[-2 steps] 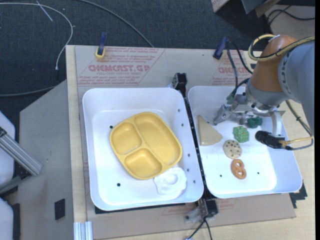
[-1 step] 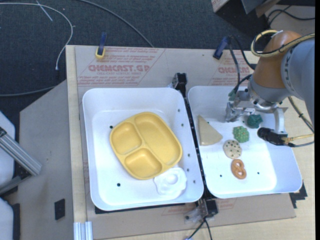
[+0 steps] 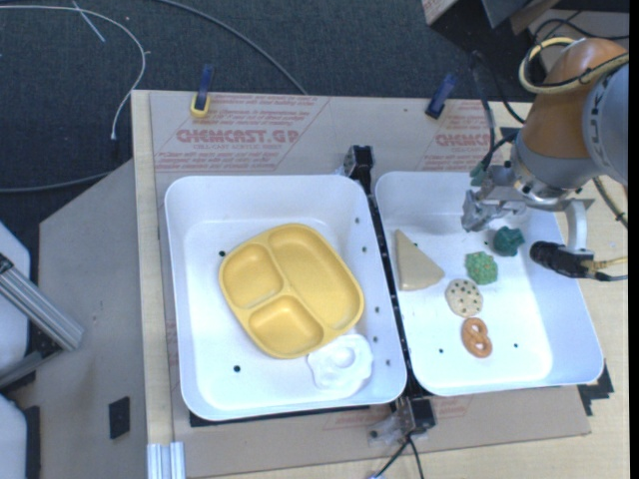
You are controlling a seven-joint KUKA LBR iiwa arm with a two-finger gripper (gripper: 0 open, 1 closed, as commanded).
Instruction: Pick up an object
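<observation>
In the right bin (image 3: 559, 352) lie a tan wedge (image 3: 414, 264), a light green lump (image 3: 482, 266), a dark green lump (image 3: 508, 239), a speckled cookie (image 3: 463, 295) and a brown pretzel (image 3: 476, 336). My gripper (image 3: 482, 216) hangs low over the back of this bin. It is just left of and behind the dark green lump, and nothing shows held in it.
The left bin (image 3: 190, 267) holds a yellow divided plate (image 3: 290, 287) and a white fried-egg shape (image 3: 339, 362) at its front right. A black clamp (image 3: 358, 161) sits between the bins at the back. The grey and orange arm (image 3: 564, 108) comes in from the upper right.
</observation>
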